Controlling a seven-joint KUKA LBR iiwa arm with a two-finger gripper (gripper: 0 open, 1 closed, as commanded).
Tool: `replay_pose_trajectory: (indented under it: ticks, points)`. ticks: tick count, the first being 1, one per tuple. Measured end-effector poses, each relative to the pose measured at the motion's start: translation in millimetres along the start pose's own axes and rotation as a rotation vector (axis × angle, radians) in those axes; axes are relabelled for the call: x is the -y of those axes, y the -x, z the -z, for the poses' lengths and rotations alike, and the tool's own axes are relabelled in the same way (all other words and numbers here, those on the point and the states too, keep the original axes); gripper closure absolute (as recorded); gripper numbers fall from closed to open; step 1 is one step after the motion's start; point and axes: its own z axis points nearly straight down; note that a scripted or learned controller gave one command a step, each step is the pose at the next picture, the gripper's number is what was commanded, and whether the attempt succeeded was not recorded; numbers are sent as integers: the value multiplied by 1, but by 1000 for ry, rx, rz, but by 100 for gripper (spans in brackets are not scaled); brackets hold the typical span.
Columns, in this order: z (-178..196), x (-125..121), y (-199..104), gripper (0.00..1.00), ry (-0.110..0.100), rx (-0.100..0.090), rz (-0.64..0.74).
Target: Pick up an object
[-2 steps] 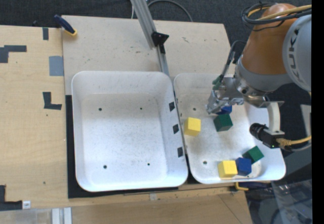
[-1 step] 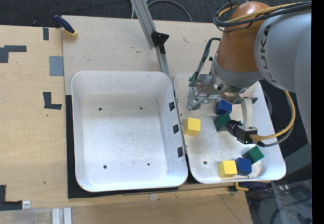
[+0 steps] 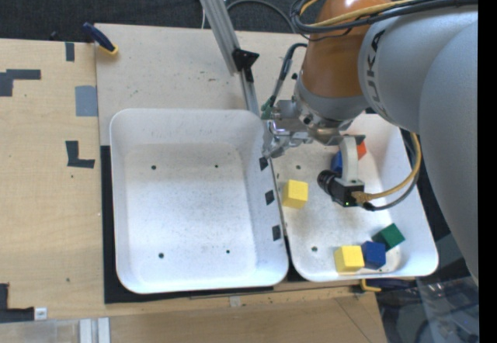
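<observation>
Even, fairly bright overhead light, soft shadows under the arm (image 3: 404, 62) and along the bin (image 3: 186, 202) walls, mild glare on white plastic, slightly soft focus throughout.

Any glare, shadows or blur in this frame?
Camera view: even, soft light; left bin bright white, near washed out, speckles readable; the arm looms large and slightly soft at right; faint shadow beside the yellow cube; blocks by the near rim are sharp.
</observation>
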Motion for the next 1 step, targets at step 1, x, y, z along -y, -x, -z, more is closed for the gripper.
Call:
replay_pose_trajectory:
  ticks: [1]
  points:
    - [4, -23, -48, 100, 0, 0, 1]
